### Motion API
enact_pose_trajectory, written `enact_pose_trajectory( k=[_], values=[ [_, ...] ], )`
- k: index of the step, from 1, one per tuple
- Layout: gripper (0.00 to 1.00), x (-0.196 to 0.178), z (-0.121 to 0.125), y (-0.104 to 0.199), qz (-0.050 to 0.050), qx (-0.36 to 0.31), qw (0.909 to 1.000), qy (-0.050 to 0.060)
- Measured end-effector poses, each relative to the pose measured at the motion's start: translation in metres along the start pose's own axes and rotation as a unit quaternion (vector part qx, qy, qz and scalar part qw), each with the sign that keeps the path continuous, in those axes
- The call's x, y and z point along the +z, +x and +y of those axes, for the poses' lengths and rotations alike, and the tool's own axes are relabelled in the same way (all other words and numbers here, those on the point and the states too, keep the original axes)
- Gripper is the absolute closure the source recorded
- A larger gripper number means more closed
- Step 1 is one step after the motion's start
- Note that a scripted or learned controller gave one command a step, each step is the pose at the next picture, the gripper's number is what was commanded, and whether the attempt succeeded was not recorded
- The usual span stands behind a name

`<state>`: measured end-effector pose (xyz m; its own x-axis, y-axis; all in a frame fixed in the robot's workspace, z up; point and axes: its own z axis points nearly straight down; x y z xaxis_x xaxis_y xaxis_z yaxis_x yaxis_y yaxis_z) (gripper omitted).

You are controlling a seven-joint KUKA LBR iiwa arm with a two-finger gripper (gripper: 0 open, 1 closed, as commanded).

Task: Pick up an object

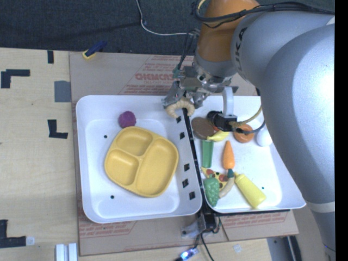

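Two bins on desk: one yellow tray, one purple ball left; one carrot right. Hand grip unclear.

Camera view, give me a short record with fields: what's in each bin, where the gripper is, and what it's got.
left bin: yellow divided plate; small purple ball beside the plate's far edge
right bin: carrot, green stick, yellow bottle, banana, brown disc, broccoli, pizza slice
gripper: above the far end of the rim where the two bins meet
at the gripper: a small tan ring-shaped thing sits at its tip; whether it is gripped cannot be told
arm: reaches in from the right
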<state>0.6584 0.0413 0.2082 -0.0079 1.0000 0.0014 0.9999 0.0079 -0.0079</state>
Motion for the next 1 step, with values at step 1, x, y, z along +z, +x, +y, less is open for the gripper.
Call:
enact_pose_trajectory(
  k=[1],
  values=[
    [1.0,-0.0057,0.0109,-0.0037,-0.001,0.002,1.0,0.0]
  ],
)
